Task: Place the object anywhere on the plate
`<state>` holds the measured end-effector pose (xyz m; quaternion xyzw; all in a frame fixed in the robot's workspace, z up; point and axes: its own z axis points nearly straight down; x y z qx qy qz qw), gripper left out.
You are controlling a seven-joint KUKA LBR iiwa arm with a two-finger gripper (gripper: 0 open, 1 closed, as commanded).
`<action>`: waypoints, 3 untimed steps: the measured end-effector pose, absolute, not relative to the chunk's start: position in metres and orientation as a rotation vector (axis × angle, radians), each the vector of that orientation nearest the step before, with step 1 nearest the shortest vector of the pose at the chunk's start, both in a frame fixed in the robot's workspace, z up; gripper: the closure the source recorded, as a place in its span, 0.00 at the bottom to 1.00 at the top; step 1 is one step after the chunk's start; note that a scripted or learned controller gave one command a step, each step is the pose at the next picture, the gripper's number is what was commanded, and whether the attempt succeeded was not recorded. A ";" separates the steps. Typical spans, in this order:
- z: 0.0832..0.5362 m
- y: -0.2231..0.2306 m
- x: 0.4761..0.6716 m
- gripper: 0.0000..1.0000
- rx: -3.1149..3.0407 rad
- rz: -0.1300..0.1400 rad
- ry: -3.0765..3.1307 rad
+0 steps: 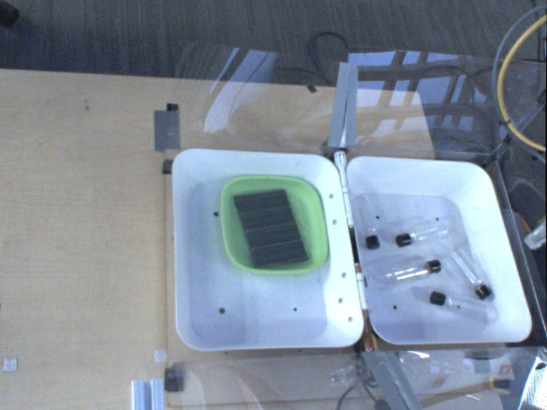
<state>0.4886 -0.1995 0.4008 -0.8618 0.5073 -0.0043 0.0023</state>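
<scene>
Left bin (pixel 192 314): green plate (pixel 318 229) sits in the upper half, closer to the far wall than the near one. It's square-ish with rounded corners and a raised rim.

Block (pixel 270 227) is dark grey and ribbed, with 4 or so bands across it. It lies flat inside the plate, roughly centred and turned slightly clockwise against the plate's edges. It's fully within the rim with green showing on all 4 sides, so the task's thing is on the plate.

The bin floor below the plate is bare white apart from a few small dark dots, which look like holes.

Right bin (pixel 504 314): 5 clear tubes with black caps lie loose on the floor.
- tube 1 (pixel 372 242), near the left wall; only the cap reads clearly
- tube 2 (pixel 419 231), just right of tube 1, body pointing right
- tube 3 (pixel 410 270), mid-floor, cap at its right end
- tube 4 (pixel 457 301), lower down, cap at its left end
- tube 5 (pixel 472 276), slanted, cap at its lower right end

Tubes 4 and 5 are close together at the lower right; I can't tell if they touch. The tube bodies are transparent and hard to trace against the white.

The bins touch along a shared seam (pixel 350 254). A grey bar (pixel 344 109) runs back from the top of that seam.

The bench (pixel 77 229) is light wood. A small grey bracket (pixel 168 128) sits just off the left bin's far left corner.

State of the gripper: can't tell from this frame.
</scene>
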 end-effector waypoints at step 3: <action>0.437 -0.206 0.497 0.00 -3.119 -0.030 0.317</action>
